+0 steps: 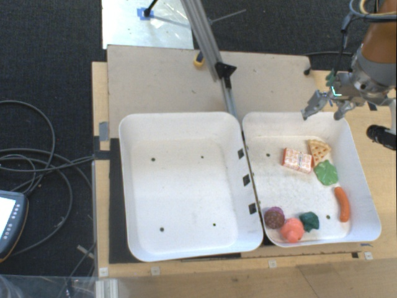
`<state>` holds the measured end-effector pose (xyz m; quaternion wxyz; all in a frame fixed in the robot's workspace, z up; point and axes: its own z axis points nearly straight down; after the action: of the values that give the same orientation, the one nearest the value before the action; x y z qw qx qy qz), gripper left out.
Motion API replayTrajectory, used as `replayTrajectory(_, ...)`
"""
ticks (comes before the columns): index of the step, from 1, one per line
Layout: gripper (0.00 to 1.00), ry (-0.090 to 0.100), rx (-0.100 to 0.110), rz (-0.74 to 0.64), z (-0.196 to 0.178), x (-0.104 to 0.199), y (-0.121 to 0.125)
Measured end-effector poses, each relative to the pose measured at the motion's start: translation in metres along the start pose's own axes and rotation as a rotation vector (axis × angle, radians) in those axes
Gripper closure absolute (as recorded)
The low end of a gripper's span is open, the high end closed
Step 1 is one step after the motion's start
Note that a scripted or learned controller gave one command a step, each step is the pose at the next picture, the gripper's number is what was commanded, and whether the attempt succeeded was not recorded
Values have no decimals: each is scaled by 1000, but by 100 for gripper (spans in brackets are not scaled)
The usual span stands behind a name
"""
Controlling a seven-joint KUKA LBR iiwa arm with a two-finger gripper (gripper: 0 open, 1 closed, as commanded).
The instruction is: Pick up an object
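Camera view: arm (378, 48) cut off by frame edge, top right.

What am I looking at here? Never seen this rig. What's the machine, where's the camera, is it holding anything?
One camera, fixed above a bench, looks down at a slant. The machine is a single robot arm, grey with an orange band, reaching in from the view's right. Its two-finger gripper sits over the far rim of the right bin, fingers spread, nothing between them. So nothing is held yet.

Two shallow white bins sit side by side. The left bin is beside it. The right bin holds small toy-like items: a pink-and-white block, a waffle-like wedge, a green piece, an orange sausage shape, a dark teal piece, a pink ball and a dark purple ball. The job is picking one up.
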<state>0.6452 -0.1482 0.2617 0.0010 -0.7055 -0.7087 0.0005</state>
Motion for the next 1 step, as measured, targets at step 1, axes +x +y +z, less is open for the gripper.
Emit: replayTrajectory(1, 0, -2, -4, -2, -2, 0, 1)
